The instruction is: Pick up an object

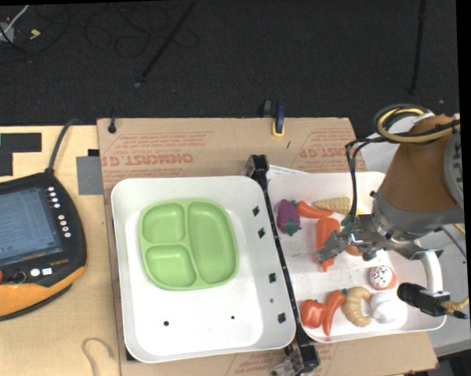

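The arm comes in from the right of the frame, its orange band bulking over the right-hand bin, and the gripper sits low at mid-right, down among the toy food. Its dark tip is right against an orange-red piece standing near the bin's middle — whether that piece is actually pinched I cannot tell, nor how wide the tool stands.

Just left of it, toward the divider, lies a purple toy with another orange-red piece touching its right side, and a pale cone beyond that at the bin's upper part. Lower right in the same bin sit a red pepper-like toy, a tan croissant shape beside it, and a white speckled ball just above.

The left bin holds a green divided plate — upper half of that bin. At the far left edge rests a tablet controller
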`<state>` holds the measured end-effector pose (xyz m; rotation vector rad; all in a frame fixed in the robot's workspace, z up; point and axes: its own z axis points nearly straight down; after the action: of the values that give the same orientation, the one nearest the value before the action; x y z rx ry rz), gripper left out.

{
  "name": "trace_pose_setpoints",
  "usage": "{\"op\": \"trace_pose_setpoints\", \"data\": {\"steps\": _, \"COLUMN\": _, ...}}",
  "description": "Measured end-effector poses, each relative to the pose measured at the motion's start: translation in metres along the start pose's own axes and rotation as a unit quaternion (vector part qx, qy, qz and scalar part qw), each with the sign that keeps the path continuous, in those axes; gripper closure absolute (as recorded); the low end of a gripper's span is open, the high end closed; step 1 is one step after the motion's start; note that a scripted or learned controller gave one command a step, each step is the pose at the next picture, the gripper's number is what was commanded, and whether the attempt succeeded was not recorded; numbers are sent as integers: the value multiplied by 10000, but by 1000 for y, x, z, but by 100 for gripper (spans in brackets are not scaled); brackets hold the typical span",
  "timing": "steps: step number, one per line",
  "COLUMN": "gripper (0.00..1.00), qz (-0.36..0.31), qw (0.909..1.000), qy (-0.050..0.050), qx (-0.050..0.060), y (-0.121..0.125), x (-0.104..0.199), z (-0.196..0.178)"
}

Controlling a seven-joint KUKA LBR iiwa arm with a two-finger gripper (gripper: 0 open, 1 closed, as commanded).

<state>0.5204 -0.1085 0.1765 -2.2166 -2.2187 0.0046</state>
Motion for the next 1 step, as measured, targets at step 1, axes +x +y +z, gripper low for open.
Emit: {"op": "trace_pose_setpoints", "data": {"steps": 1, "gripper": 0, "qz": 0, "qw": 10000, "qy": 2, "qx": 12, "y": -2, "x": -7, "z": 59}}
